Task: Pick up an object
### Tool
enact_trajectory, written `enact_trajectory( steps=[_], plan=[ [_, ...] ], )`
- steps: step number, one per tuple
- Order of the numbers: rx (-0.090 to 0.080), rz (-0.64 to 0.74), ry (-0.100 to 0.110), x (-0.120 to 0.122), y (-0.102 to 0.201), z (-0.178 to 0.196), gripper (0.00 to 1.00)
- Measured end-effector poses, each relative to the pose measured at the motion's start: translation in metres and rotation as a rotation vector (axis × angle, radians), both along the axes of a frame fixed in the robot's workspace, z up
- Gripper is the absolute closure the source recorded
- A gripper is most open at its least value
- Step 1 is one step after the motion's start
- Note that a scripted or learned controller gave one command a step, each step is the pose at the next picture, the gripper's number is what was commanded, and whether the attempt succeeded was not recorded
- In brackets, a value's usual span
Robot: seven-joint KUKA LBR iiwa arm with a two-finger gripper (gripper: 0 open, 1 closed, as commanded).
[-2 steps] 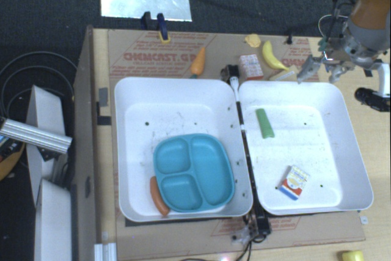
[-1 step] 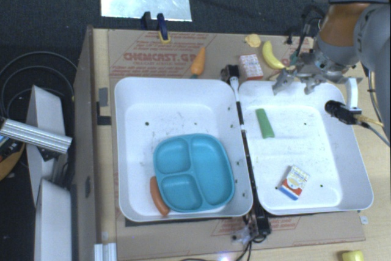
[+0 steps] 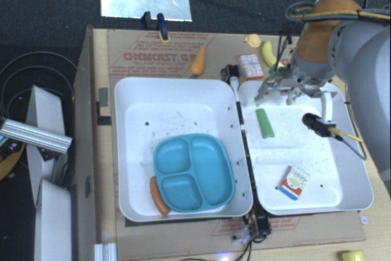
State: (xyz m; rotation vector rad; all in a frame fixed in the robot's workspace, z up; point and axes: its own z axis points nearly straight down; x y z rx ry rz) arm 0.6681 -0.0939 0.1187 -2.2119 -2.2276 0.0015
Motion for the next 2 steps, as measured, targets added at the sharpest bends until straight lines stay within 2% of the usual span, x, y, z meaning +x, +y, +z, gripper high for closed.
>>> enact_trajectory(
  steps=[1,2],
  plan=[
    [-0.001,-0.006,0.000,-0.030,-0.002,-0.036,0.00],
    [-0.001,-0.005,-0.006,-0.028,-0.001,-0.023,1.00]
  ],
)
